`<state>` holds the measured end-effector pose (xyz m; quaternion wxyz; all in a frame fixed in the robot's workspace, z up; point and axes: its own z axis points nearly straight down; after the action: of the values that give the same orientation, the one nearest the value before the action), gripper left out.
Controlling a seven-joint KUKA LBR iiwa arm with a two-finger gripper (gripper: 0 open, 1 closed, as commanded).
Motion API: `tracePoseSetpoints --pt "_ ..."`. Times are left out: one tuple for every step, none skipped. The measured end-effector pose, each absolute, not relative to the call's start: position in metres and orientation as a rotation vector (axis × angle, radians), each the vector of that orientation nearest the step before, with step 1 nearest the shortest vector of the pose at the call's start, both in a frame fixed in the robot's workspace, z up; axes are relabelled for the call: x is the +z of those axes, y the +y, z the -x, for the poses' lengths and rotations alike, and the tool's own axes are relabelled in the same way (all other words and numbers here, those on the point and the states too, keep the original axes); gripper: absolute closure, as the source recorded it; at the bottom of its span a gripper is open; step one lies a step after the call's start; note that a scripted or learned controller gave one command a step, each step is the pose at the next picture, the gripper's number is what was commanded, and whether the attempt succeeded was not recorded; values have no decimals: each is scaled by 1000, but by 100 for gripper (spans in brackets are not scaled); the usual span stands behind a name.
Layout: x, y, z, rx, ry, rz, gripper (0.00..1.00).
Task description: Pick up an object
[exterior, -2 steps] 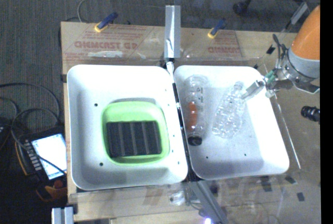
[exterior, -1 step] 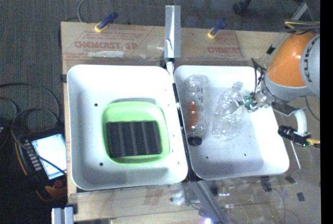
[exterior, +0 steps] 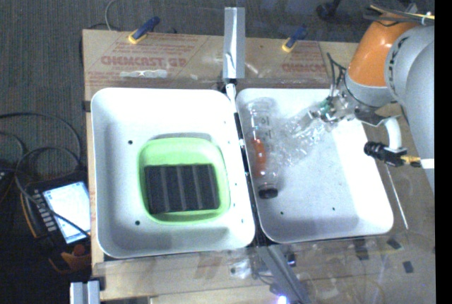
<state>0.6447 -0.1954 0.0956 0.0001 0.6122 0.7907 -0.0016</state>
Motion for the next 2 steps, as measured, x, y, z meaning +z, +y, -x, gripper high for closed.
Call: tracePoseSetpoints --pt "95 -173 -660 -53 2491 -1934 0" --pt "107 -177 -658 -63 2488 -1939 100"
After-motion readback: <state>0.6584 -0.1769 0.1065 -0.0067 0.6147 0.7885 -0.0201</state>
